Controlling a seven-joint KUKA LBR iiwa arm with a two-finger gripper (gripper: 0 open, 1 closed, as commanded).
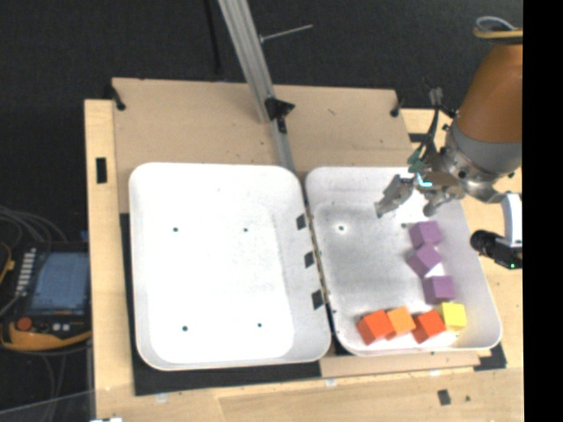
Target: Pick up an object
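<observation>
The gripper [412, 199] hovers at the right bin's [352, 262] twelve-o'clock end, fingers apart and empty. The nearest purple block [427, 233] lies just toward five o'clock — a good grasp means centring over it, then descending straight so neighbouring blocks stay undisturbed.
</observation>
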